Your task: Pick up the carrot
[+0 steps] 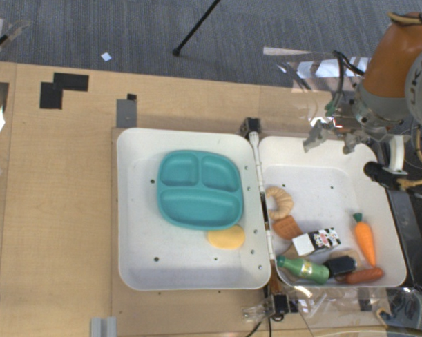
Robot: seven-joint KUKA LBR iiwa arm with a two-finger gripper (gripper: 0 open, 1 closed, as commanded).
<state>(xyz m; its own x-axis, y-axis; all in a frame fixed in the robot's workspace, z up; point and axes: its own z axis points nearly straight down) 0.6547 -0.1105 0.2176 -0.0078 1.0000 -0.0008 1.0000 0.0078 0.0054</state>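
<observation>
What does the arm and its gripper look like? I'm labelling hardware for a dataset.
The arm is grey with a broad orange band above the wrist. Black cables loop along the wrist. The gripper is a pale metallic two-finger unit with shiny silver brackets, and a black fitting sits on the arm's side.

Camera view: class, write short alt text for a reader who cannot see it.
An orange toy carrot with a green top lies in the right shallow white bin, while the grey two-finger gripper hangs above that bin's far edge, apart from it.
</observation>
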